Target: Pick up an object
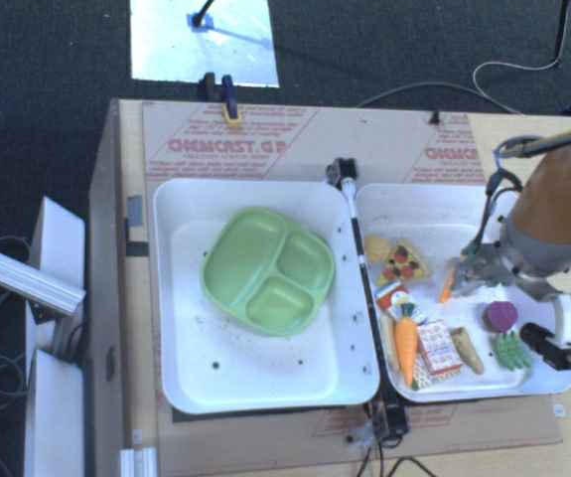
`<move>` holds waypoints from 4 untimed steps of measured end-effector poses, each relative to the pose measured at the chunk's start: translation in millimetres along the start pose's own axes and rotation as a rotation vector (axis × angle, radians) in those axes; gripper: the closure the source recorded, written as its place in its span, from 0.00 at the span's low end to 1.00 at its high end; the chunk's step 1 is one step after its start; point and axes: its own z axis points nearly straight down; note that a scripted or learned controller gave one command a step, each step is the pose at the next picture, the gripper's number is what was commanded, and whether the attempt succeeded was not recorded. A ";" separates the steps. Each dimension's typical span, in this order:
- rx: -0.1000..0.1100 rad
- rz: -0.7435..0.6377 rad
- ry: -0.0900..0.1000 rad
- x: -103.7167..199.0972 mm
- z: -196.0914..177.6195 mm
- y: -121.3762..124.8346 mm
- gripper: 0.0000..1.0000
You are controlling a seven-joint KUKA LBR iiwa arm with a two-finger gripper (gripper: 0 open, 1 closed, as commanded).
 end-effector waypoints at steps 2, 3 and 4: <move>-0.009 -0.003 -0.001 13.6 24.8 90.2 0.00; 0.011 -0.002 -0.005 52.5 26.7 114.1 0.00; -0.005 -0.001 0.000 31.1 25.5 107.1 0.00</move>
